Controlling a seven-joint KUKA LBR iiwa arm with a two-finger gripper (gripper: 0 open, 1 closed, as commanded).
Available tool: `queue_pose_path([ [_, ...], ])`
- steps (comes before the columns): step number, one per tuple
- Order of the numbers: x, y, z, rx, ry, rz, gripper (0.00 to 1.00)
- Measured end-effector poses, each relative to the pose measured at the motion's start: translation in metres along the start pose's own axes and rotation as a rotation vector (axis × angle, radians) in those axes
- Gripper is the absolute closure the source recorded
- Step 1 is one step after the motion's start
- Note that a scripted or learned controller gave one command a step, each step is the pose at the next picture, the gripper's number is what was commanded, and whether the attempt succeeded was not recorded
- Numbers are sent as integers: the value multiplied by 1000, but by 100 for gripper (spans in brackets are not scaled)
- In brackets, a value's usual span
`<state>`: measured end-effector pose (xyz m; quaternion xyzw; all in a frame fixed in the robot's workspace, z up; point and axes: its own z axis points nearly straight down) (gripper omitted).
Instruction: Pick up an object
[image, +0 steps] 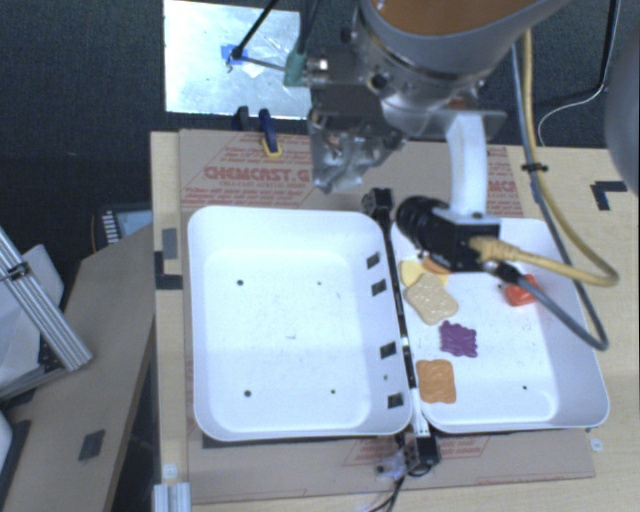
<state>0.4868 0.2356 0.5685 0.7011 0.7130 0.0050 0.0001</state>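
Several small items lie in the right bin (560, 400): a yellow piece (411, 272), a beige cracker-like tile (432, 298), a purple lump (459, 340), an orange-brown tile (436, 381) and a red-orange piece (518, 294). My gripper (338, 168) hangs blurred over the cardboard just behind the back edge of the left bin (215, 300), well above and to the left of those items. Nothing shows in its grasp.
A black fitting (436, 232) on a white post, with a yellow cable (560, 266) trailing right, sits over the right bin's back left corner. Black clips run along the divider (392, 315) between the bins. Blue and yellow clamps (268, 132) stand behind.
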Motion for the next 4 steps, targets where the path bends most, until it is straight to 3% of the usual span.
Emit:
queue_pose_path([
  [1, 0, 0, 0, 1, 0, -2, 0],
  [2, 1, 0, -11, -1, 1, -5, 100],
  [3, 0, 0, -11, -1, 1, -6, 0],
  [4, 1, 0, -22, -3, 3, -9, 100],
])
